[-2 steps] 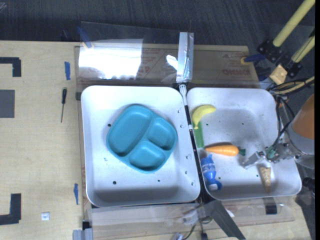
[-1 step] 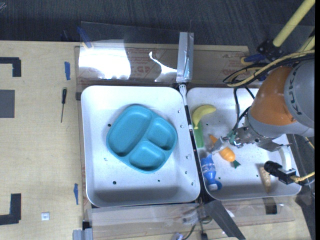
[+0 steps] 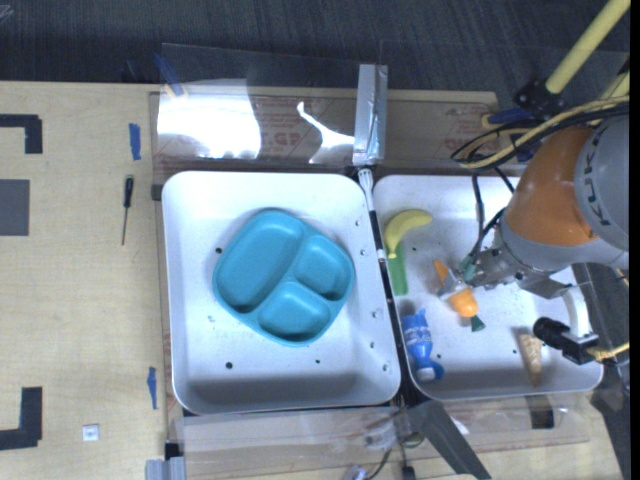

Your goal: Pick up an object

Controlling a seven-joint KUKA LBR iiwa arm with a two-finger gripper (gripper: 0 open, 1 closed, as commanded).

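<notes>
Pale wooden bench (image 3: pixel 70 298) carries 2 white bins side by side. Left bin (image 3: pixel 190 368) holds a blue divided plate (image 3: pixel 285 274). Right bin (image 3: pixel 480 373) holds a yellow banana (image 3: pixel 405 225), a blue bottle (image 3: pixel 420 343), a carrot (image 3: pixel 464 304) and a brown piece (image 3: pixel 529 352). Just above the carrot hangs the gripper (image 3: pixel 474 270); its grip cannot be told.

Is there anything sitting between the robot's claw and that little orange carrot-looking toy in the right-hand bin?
Nothing visible does. The two-finger gripper hangs just above the small orange carrot-shaped toy. The yellow plastic banana and blue plastic bottle lie off toward the bin's other side.
</notes>
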